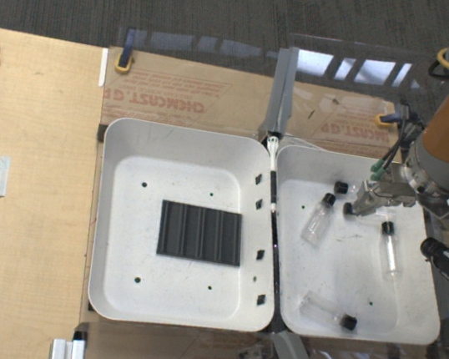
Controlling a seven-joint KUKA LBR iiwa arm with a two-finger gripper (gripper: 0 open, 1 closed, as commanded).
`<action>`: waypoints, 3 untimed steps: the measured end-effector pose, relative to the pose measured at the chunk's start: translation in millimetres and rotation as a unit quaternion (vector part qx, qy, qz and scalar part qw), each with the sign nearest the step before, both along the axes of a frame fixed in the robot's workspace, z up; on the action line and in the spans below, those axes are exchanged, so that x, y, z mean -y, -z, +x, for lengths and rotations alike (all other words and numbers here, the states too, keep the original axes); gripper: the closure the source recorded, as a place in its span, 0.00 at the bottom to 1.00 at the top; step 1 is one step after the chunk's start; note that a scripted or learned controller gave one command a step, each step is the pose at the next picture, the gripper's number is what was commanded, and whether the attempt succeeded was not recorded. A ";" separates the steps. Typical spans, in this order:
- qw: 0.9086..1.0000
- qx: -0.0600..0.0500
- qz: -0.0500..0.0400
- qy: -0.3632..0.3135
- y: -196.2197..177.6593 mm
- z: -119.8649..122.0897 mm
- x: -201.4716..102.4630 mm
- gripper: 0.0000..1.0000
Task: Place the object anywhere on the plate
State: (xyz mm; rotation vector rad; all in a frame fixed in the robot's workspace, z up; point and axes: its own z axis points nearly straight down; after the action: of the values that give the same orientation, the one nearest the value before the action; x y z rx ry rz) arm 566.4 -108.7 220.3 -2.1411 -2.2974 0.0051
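1. Dark carpet lies beyond the bench, where flattened cardboard [195,98] sits under two white bins.
2. Low over the right bin [412,331], near its back edge, the gripper [366,201] points down and to the left; I cannot tell how it is set, as the tip is too small and blurred, and nothing can be seen clamped in it.
3. Just left of the tip lies a clear vial [318,219] with a black cap, tilted. A second vial [389,251] lies to the right of the tip, and a third [326,311] rests near the front wall.
4. Across the divider, the left bin [107,283] holds the dark ribbed plate [201,233] at its centre, well apart from every vial.
5. Judged from this, no vial has been picked yet and the transfer is all ahead.
6. Risks: the vials are smooth, round and transparent, so one could roll away or slip out during the carry across the divider.
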 end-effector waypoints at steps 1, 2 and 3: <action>0.997 -0.001 0.000 0.071 30.5 4.8 -60.1 1.00; 0.992 0.000 0.000 0.125 30.1 3.4 -134.9 1.00; 0.998 -0.001 -0.001 0.070 66.0 -46.3 -225.3 1.00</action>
State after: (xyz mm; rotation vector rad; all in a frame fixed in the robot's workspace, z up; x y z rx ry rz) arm 520.1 116.7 154.2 -2.2949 -2.1419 0.0098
